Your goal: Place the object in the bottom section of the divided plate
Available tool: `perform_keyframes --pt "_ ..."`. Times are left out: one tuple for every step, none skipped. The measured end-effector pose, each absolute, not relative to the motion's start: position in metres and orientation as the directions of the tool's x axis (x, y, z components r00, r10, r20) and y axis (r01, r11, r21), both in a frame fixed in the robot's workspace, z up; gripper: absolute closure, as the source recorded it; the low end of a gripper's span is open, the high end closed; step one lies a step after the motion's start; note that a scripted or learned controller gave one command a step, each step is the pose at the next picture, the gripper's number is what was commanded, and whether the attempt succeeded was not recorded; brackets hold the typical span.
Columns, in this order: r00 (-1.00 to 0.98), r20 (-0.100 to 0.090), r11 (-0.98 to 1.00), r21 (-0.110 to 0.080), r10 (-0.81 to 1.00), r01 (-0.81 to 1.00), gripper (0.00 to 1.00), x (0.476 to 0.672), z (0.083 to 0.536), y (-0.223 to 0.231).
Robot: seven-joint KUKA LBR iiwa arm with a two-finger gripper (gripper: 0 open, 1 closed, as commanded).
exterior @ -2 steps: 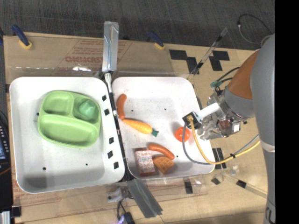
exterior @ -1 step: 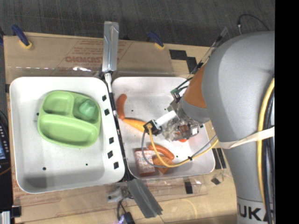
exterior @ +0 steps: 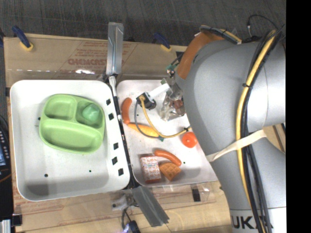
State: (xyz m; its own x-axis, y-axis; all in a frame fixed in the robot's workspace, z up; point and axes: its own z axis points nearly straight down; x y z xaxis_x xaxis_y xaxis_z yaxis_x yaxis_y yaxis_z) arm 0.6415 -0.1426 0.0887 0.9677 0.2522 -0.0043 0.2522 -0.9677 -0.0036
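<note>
- Grey and orange-banded, the arm reached in from the right and hung its gripper (exterior: 171, 108) over the upper part of the right bin (exterior: 127, 87); whether it was open, shut or holding anything could not be told from above.
- Just beside the gripper on its left lay a yellow banana (exterior: 144, 128) and an orange hot dog (exterior: 127, 110), with a thin yellow cable curling between them.
- Which object was meant was not certain; the banana was nearest and looked the likeliest choice.
- It looked like a toy: small, light, stiff and smooth, probably slippery, and best pinched across its narrow middle.
- It was a slim curved piece, yellow shading to orange, lying flat on the white floor.
- Farther down sat a red tomato (exterior: 189, 140), a sausage (exterior: 167, 156), a waffle (exterior: 169, 171) and a red packet (exterior: 150, 168).
- The green divided plate (exterior: 71, 139) lay in the left bin (exterior: 29, 178), well apart, a green item (exterior: 90, 112) in its upper right section; its long bottom section was bare.
</note>
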Motion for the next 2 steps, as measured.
perform_keyframes --pt "0.978 -0.002 -0.978 -0.002 0.207 0.207 1.00 0.638 0.126 -0.135" --pt "0.977 -0.004 -0.977 -0.003 0.213 0.213 1.00 0.609 0.090 -0.211"
